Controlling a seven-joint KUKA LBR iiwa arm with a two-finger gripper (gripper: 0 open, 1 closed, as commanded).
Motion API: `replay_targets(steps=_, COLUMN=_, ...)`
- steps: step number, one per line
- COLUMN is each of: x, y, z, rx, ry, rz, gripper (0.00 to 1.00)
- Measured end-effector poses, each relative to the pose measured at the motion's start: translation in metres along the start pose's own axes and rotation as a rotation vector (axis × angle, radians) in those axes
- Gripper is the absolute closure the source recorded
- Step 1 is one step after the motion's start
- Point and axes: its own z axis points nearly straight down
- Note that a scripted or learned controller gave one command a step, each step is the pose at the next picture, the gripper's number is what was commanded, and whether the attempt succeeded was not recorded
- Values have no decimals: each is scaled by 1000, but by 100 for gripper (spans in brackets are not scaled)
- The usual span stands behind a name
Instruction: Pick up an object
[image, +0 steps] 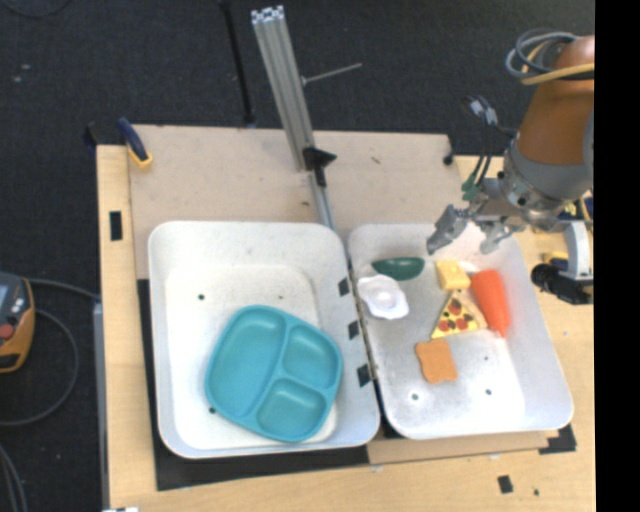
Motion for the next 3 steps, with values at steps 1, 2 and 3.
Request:
replay_targets(steps=1, x=8, y=-4, z=57, rx=6, ry=-1, rz=1, gripper=0)
replay_targets(steps=2, x=14, y=-3, z=104, rx=4, ry=-1, rz=-1, gripper=0)
replay_targets(steps=3, x=13, y=-4, z=156, rx=4, ry=-1, rz=1, gripper=0)
